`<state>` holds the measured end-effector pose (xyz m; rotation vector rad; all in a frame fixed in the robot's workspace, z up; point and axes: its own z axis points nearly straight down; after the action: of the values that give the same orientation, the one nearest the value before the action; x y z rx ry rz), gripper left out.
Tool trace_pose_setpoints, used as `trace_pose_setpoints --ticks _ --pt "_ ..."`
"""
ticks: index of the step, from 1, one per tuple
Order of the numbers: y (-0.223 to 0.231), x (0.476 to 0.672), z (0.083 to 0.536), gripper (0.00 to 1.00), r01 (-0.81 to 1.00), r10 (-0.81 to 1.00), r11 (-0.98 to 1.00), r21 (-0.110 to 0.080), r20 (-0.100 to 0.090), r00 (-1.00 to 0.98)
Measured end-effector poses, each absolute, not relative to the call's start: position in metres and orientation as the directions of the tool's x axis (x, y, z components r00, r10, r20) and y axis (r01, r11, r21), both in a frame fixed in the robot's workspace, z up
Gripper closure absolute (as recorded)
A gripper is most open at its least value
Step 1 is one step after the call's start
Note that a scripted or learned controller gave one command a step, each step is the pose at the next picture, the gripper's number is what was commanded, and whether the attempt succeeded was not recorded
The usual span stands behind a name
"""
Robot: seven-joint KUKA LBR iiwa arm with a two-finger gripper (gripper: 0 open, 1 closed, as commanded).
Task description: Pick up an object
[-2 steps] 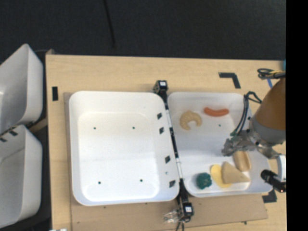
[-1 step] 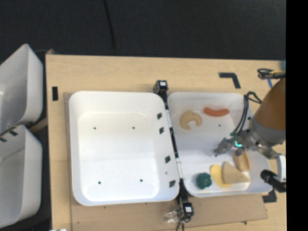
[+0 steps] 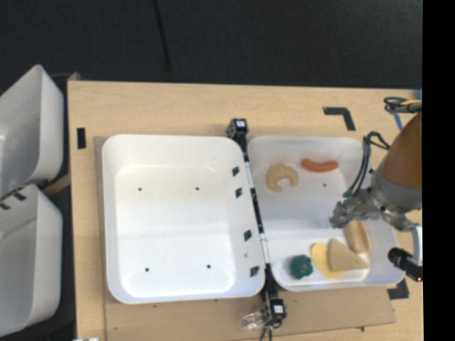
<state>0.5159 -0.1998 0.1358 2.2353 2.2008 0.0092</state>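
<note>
The right bin (image 3: 298, 212) holds several toy foods. A tan croissant (image 3: 282, 177) and an orange-red sausage (image 3: 320, 165) lie near its far wall. At the near wall lie a green lump (image 3: 301, 266), a yellow piece (image 3: 320, 257) and a tan wedge (image 3: 347, 256). A small bread loaf (image 3: 357, 236) rests just above the wedge. My gripper (image 3: 347, 214) hangs low over the bin's right side, directly beside the loaf's far end. Nothing is visibly held in it.
The left bin (image 3: 170, 219) adjoins the right one along a clipped divider (image 3: 250, 204). The arm's orange band (image 3: 405, 155) comes in over the right bin's right wall. Two white boxes (image 3: 25, 190) stand off the bench's left edge.
</note>
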Motion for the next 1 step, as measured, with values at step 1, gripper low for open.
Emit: trace_pose_setpoints --ticks 1 --pt "-0.1995 0.5158 0.1353 0.00 1.000 1.000 -0.018 0.007 0.001 0.018"
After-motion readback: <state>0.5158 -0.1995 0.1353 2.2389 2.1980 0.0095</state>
